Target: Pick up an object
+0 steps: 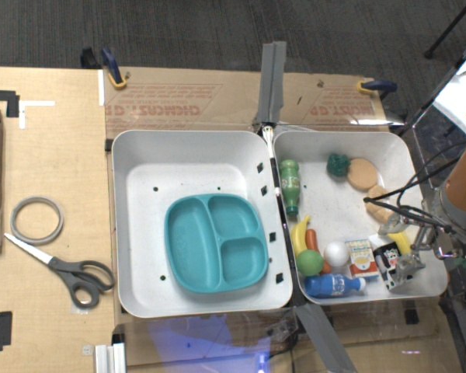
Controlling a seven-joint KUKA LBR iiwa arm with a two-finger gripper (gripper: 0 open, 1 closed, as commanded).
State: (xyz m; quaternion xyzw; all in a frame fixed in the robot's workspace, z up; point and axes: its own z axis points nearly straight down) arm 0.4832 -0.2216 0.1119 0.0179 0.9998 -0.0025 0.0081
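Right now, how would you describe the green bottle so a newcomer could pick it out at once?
Look in the right bin, along its left wall next to the divider. The green bottle lies there lengthwise, just above the banana. It is the only long green thing with a pale label; the blue bottle lies at the bin's near edge.

At nine o'clock on your desk (54,154) you see a tape roll (36,219), with scissors (66,268) just toward five o'clock.
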